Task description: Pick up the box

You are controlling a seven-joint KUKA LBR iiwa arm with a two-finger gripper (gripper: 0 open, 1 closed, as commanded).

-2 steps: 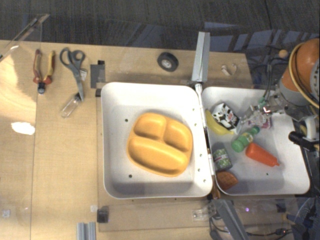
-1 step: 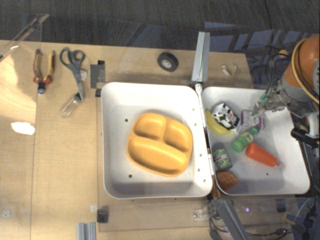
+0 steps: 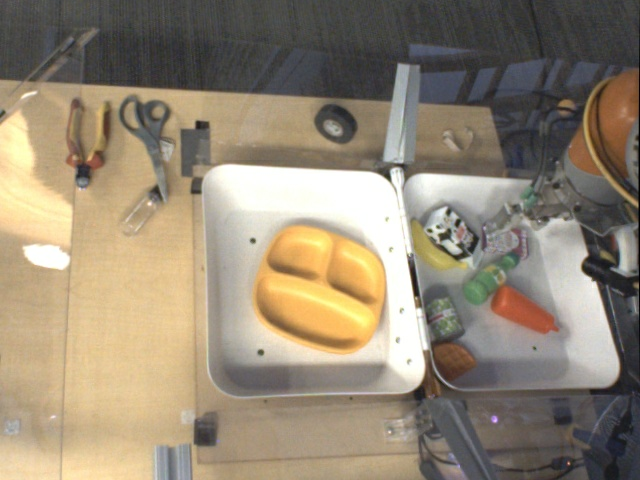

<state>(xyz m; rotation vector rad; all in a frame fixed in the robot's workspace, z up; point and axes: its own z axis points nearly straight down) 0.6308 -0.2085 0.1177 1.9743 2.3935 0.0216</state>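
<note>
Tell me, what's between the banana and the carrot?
In the camera view, a green bottle lies between the banana and the carrot, in the right bin.

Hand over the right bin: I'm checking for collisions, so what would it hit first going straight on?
Probably the silvery packet just beyond the hand, before the black-and-white box; depth is unclear.

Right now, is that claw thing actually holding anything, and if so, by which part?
It cannot be told. The claw sits over the right bin's far edge, near a crinkly silver packet, but the view is too cluttered to show anything between its tips.
</note>
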